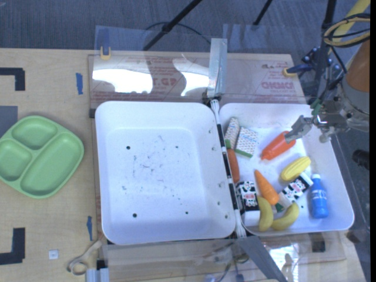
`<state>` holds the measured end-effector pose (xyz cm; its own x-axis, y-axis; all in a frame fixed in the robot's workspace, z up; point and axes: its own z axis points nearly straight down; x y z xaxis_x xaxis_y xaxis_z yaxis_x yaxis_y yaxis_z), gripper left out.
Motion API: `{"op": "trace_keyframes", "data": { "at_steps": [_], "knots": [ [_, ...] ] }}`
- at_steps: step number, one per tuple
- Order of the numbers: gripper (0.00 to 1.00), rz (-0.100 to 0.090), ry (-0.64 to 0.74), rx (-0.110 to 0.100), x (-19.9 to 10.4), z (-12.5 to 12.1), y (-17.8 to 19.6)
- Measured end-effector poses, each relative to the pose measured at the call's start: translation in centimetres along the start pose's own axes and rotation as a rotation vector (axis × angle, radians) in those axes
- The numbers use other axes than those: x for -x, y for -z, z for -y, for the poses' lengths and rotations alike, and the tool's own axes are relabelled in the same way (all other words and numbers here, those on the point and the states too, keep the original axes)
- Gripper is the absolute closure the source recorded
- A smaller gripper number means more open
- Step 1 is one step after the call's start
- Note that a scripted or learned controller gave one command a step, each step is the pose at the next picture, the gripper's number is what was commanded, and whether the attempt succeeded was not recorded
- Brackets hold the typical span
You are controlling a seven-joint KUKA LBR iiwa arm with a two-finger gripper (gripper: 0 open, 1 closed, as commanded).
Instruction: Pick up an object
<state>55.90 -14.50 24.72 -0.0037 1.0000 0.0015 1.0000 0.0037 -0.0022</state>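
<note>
My gripper [311, 131] hangs over the right bin [343, 207], near its upper right side. Its two fingers stand apart, open, with nothing between them. The left fingertip [298, 127] is just above the green end of a fat orange carrot [276, 147]. Below that lie a yellow corn cob [295, 168], a blue bottle [318, 197], a cow-patterned block [296, 187] and a second one [248, 195]. A smaller carrot [265, 187] and two bananas [275, 217] lie near the front. Two checkered packets [241, 137] sit at the bin's upper left.
The left bin [158, 157] lies beside the right one, parted from it by a ridge [226, 157] with a thin orange stick [234, 164] along it. A green divided plate [38, 155] rests on the bench at far left. Clear panels [176, 75] stand behind the bins.
</note>
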Motion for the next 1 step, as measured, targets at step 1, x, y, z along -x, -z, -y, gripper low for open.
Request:
{"op": "trace_keyframes", "data": {
  "at_steps": [1],
  "knots": [
    [0.00,0.000,0.056,0.001,3.88,-2.12,-6.56]
  ]
}}
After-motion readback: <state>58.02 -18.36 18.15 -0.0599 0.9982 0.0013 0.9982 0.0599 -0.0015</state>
